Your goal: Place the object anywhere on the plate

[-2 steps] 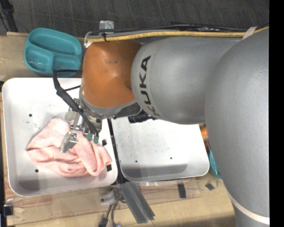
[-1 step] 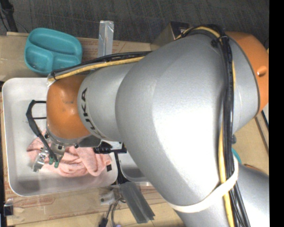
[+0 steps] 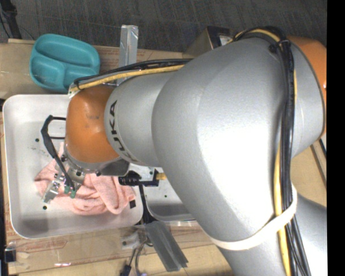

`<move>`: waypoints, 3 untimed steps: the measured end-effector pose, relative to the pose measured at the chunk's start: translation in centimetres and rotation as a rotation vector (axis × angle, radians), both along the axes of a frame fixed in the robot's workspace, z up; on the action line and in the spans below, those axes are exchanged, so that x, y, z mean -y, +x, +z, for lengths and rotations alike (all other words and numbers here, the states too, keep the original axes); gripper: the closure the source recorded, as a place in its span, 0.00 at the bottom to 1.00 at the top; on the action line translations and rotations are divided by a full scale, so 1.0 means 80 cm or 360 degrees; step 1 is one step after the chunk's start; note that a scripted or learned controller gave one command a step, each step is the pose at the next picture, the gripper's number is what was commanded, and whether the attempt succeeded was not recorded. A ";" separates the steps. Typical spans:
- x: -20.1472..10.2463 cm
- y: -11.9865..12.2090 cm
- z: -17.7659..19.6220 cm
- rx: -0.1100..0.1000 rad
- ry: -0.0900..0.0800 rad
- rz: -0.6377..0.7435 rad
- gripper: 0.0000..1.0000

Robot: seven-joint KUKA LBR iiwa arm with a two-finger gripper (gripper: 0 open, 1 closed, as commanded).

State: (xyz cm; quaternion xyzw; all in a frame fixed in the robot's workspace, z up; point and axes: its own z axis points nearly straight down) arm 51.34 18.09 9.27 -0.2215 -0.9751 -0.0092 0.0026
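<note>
A: Where the tool (image 3: 53, 190) hangs over the pink cloth (image 3: 103, 194) in the left bin (image 3: 14, 154), is it gripping?
B: Can't tell. "KUKA" marks the arm (image 3: 218, 131) above the cloth

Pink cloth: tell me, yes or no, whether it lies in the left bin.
Yes, the pink cloth lies crumpled on the floor of the left bin, with the gripper right over it.

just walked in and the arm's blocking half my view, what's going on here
The grey arm reaches from the right into the left white bin, its gripper down at a crumpled pink cloth lying in that bin. Whether it has hold of the cloth can't be told. A teal plate sits on the bench behind the bin.
</note>
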 end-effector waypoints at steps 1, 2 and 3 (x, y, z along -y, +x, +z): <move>0.005 0.002 0.010 -0.0001 -0.0012 0.0000 1.00; 0.036 0.066 0.080 0.0001 -0.0031 0.0157 1.00; 0.005 -0.014 -0.002 0.0006 -0.0029 0.0533 1.00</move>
